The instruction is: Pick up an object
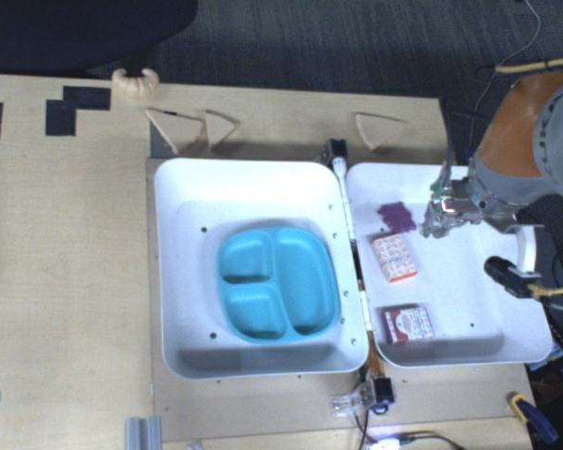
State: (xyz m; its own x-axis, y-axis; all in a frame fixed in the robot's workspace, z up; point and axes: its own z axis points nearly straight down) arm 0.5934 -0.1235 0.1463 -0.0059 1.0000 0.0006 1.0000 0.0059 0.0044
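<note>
The grey arm (544, 162) reached in from the right side of the camera view, its orange band (516, 129) sitting above the wrist near the far right corner of the right bin (469, 293). From there the wrist ran leftward and ended in the end effector (438, 219), which hung over the far half of the right bin, close to its middle. Its tip pointed toward the bin's left side. Whether the end effector was apart or together could not be told from this slanted view, and nothing was seen clamped in it.

Three small things lay in the right bin. A purple piece (396, 216) rested on the bin floor just beside the end effector, to its left, and whether the two touched could not be told. A little nearer the camera lay a red-and-white patterned packet (394, 257), close to the bin's left wall and slightly tilted. Nearer still, by the front wall, lay a dark red box (408, 323), apart from the packet.

The left bin (183, 209) held a blue divided tray (277, 282) lying flat in its middle, well apart from the end effector. Both bins sat side by side on the pale wooden counter (66, 251).
</note>
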